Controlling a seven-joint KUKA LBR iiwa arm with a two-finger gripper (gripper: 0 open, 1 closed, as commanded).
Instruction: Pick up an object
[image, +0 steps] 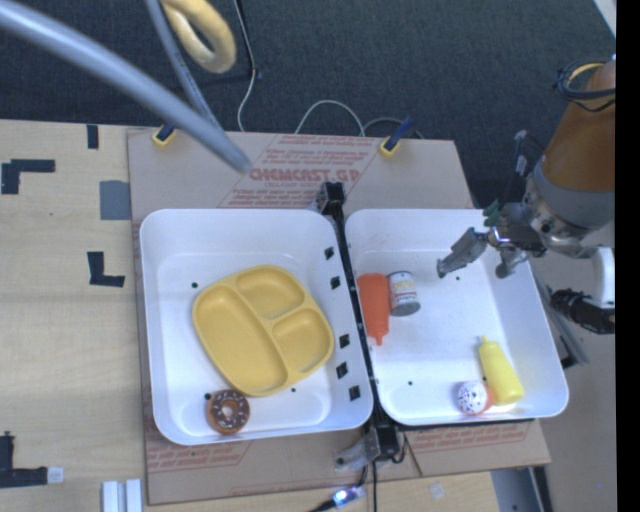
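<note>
The right bin (440, 230) holds an orange bottle (375, 307) lying along its left wall, a small can (403, 293) beside it, a yellow bottle (499, 370) near the front right, and a small white and red ball (471, 398) touching that bottle. My gripper (482, 252) hangs above the right bin's back right part, fingers spread and pointing left, with nothing between them. It is well apart from the can and the yellow bottle.
The left bin (160, 300) holds a yellow divided plate (263, 327) and a chocolate doughnut (228, 411) at its front. A black divider (343, 300) runs between the bins. The arm's orange band (585, 140) sits at the right edge.
</note>
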